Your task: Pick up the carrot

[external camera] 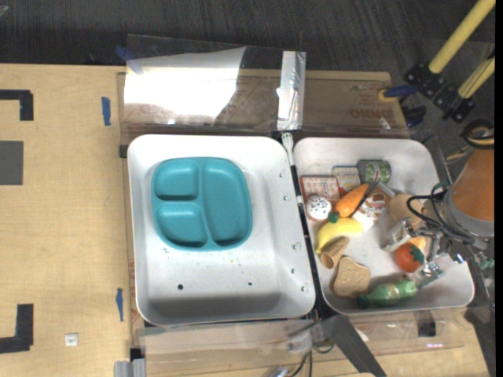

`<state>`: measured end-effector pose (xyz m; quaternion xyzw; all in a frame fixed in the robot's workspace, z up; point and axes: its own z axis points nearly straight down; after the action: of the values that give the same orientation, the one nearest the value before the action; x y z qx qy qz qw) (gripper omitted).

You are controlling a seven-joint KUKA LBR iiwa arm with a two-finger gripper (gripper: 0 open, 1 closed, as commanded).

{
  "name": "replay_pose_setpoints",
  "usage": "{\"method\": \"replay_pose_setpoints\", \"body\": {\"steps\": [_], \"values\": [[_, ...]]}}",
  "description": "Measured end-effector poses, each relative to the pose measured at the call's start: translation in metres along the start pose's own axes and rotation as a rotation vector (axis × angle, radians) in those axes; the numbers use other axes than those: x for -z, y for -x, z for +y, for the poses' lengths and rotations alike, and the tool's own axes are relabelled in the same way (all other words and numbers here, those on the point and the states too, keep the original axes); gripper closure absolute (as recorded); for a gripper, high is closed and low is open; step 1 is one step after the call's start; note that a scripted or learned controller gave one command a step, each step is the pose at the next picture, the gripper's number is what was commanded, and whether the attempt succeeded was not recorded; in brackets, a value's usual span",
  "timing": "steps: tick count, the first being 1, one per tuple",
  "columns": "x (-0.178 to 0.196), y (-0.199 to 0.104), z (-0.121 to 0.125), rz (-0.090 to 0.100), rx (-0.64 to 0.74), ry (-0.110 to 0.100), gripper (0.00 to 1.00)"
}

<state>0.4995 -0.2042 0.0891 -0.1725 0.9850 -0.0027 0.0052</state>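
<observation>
Seemingly little was done: the carrot (353, 197) lay ungrasped in the right bin (449, 293), beside the lemon (339, 230), while the gripper (415, 246) sat nearby over a tomato (406, 258), jaw state unclear.

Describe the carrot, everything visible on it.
The carrot is a small orange toy with a smooth, plastic-looking surface, tapered, lying on a diagonal in the upper middle of the right bin, one end up and to the right by a green can, the other down and to the left. It rests against a red-and-white packet and sits just above a yellow banana-like piece. The gripper is lower right of it, apart, near a red-orange fruit.
</observation>
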Motion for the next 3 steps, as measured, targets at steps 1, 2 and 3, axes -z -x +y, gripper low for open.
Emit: {"method": "replay_pose_setpoints", "body": {"steps": [1,2,3], "values": [[0.013,0.005,0.001,-0.011,0.003,-0.004,1.0],[0.104,0.029,0.06,-0.002,0.126,0.003,1.0],[0.086,0.054,0.078,0.001,0.435,0.008,1.0]]}}
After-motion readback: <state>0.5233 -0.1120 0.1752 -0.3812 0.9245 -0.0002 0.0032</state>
